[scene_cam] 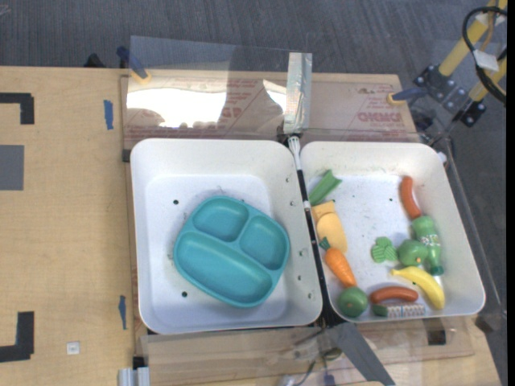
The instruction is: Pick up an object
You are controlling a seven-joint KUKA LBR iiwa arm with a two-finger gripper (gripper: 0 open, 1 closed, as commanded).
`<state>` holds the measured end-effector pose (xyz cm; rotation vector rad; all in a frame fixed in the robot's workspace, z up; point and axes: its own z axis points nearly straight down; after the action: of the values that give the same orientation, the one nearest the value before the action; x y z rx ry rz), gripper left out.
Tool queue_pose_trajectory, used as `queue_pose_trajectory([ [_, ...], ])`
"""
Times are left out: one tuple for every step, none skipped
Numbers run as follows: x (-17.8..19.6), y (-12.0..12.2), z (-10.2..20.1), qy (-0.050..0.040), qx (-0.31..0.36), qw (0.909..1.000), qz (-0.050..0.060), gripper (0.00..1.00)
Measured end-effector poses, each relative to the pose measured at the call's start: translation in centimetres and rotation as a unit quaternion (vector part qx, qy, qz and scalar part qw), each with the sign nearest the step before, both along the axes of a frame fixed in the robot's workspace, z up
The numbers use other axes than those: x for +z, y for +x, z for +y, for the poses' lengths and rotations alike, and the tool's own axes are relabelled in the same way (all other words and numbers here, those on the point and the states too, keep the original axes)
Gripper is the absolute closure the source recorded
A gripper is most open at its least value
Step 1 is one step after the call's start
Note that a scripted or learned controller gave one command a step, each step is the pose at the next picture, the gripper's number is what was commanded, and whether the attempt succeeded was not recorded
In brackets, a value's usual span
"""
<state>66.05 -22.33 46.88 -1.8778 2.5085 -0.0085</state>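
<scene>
The right bin holds several toy foods. A green pod and a yellow corn piece lie along its left wall, with an orange carrot and a green round fruit below them. On the right side lie a red sausage, green vegetables, a small broccoli, a yellow banana and a second red sausage. The left bin holds a teal divided plate.
A clear plastic sheet stands behind the bins on the cardboard-covered bench. Yellow and black equipment sits at the upper right, beyond the right bin. The bench surface stretches out to the left of the bins.
</scene>
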Motion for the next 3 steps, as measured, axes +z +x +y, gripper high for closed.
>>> queue_pose_trajectory([
  [1.9, 0.7, 0.2, -0.0006, 0.122, 0.9925, -0.001, 1.0],
  [1.8, 0.5, 0.2, -0.0019, 0.313, 0.9499, 0.0, 1.0],
  [1.8, 0.2, 1.5, -0.0022, 0.482, 0.8763, 0.002, 1.0],
])
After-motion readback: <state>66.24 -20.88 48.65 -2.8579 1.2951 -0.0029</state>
